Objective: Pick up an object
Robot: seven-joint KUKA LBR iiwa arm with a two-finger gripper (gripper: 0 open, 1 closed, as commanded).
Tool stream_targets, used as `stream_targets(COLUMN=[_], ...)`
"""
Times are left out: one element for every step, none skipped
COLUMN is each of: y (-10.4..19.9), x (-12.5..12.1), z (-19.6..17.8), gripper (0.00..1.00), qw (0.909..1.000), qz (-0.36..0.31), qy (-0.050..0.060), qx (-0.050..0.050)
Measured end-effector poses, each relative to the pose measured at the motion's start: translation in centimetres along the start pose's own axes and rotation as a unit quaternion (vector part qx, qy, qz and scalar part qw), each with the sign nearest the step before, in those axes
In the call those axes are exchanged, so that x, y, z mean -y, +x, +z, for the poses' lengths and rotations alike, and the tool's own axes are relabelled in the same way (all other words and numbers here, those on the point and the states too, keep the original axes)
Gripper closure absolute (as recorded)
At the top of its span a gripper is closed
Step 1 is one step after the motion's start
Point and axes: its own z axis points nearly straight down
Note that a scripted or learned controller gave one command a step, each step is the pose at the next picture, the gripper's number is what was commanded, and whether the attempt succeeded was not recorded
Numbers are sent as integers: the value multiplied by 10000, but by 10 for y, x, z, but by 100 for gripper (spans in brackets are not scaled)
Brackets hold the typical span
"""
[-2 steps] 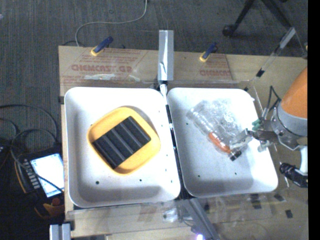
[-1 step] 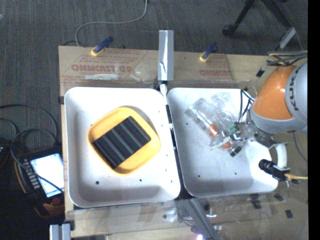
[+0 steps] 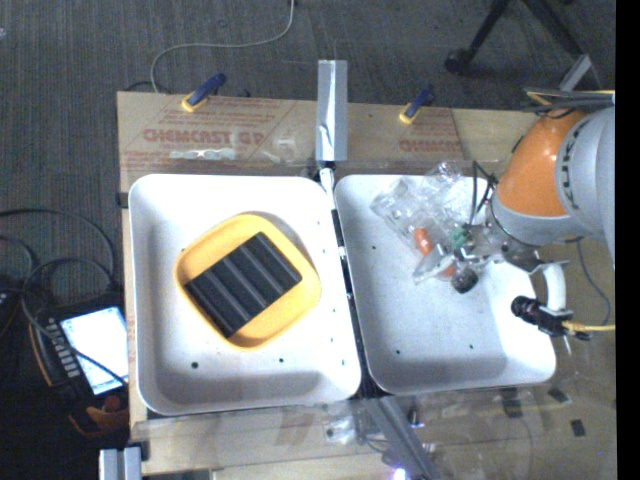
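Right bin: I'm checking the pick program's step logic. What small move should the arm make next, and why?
Probably a short descent onto the clear plastic bag. The claw sits low in the right bin at the bag's near edge, with nothing visibly between its fingers, so I'd judge it needs to settle onto the bag before closing.

Looks like a robotics lab: plywood bench [image 3: 200,138] with clamps [image 3: 203,91], grey carpet, loose cables [image 3: 225,43], office-chair base [image 3: 520,8].

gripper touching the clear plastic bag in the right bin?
Cannot tell. In the camera view the gripper overlaps the clear plastic bag, hiding any contact or gap.
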Motion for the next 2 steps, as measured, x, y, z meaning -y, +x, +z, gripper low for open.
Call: stream_targets(y=[2, 27], x=[3, -70], z=[-6, -78], gripper=[100, 100], qw=[10000, 9998], qz=[-14, -165], qy=[52, -42], qx=[-28, 34])
